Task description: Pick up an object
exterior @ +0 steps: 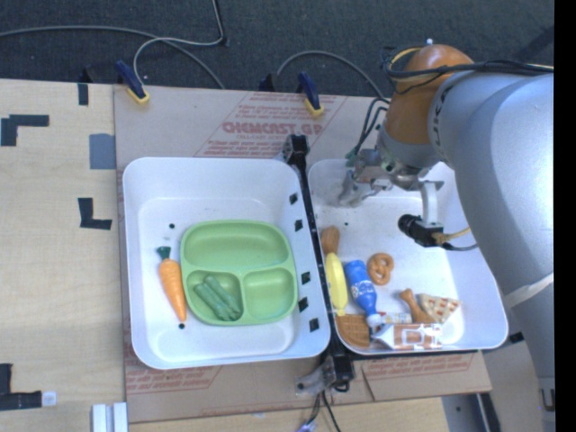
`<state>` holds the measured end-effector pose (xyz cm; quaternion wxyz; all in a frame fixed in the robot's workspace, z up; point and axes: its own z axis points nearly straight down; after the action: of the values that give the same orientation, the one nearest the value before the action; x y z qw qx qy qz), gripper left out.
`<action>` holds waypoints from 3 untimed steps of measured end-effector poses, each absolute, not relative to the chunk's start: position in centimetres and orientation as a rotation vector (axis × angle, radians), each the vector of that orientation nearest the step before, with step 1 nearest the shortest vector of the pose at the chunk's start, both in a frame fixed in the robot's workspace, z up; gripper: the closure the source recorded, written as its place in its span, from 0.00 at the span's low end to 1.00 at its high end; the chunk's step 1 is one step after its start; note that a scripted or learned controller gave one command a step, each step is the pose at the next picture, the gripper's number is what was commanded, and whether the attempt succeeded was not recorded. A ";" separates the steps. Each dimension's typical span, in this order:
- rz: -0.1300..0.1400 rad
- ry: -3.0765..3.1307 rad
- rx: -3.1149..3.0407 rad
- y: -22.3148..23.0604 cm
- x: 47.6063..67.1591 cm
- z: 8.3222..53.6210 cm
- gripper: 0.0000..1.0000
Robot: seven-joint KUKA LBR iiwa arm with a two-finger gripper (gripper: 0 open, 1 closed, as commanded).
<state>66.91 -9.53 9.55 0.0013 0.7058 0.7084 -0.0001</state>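
1. Camera view showed the gripper (358,185) over the right bin (477,282), toward its 11 o'clock corner; finger spacing could not be told.
2. Toward 6 o'clock lay a banana (336,282), bottle (362,288) and pretzel (381,267).
3. At 9 o'clock, the left bin (148,196) held a green tray (239,241) and carrot (171,286).

The end effector (358,185) hangs over the bare far end of the right bin (468,268), with open white floor just around it. Nearer the camera from it, the way is crowded: a pretzel (381,267), a blue bottle (362,286), a banana (336,282) and flat food pieces (423,318) lie close together. To its left, the black-clipped divider wall (301,214) stands between the bins. Beyond that, a green tray (239,272) and a carrot (172,286) take most of the left bin (148,187), leaving a free strip along its far wall.
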 end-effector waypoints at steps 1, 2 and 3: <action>-0.001 2.222 2.220 -10.4 56.2 16.4 1.00; -0.001 2.223 2.221 -10.4 56.1 16.4 0.00; 0.005 2.216 2.217 -12.7 52.4 8.8 0.00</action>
<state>52.41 -12.72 8.81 0.0032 0.7073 0.7069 0.0015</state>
